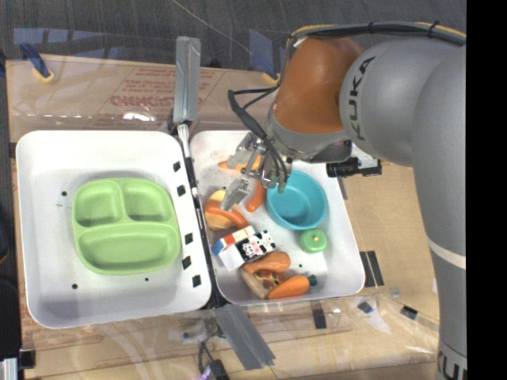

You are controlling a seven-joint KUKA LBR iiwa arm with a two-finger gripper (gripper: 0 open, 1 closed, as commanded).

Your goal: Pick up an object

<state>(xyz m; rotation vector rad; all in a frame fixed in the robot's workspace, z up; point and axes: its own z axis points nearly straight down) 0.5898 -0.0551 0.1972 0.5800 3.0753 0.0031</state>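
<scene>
— Where is the pincer [255, 174] right now?

— I see it over the upper part of the right bin [342, 252], low over the clutter, at the end of the grey arm [396, 93] that comes in from the right of the frame. Its metal fingers point down and to the left, just beside the blue bowl [297, 203].

— Is it holding anything?

— I cannot tell. The fingers are mixed in with small orange pieces [255, 196] and I cannot make out the gap between them or anything clearly clamped.

— What lies in that bin?

— The blue bowl sits at centre right of the bin. Just below it is a small green round piece [314, 241]. Left of the bowl I see a yellowish-orange piece [219, 215] near the divider. Lower down there is a white block with black marks [252, 246], then a brown item [266, 265] and an orange carrot [289, 286] at the bottom edge, touching each other.

— And the left bin [40, 212]?

— It holds a green divided plate [125, 225], lying flat near the middle. Both bins rest on the table [95, 85], covered with clear plastic sheeting.
</scene>
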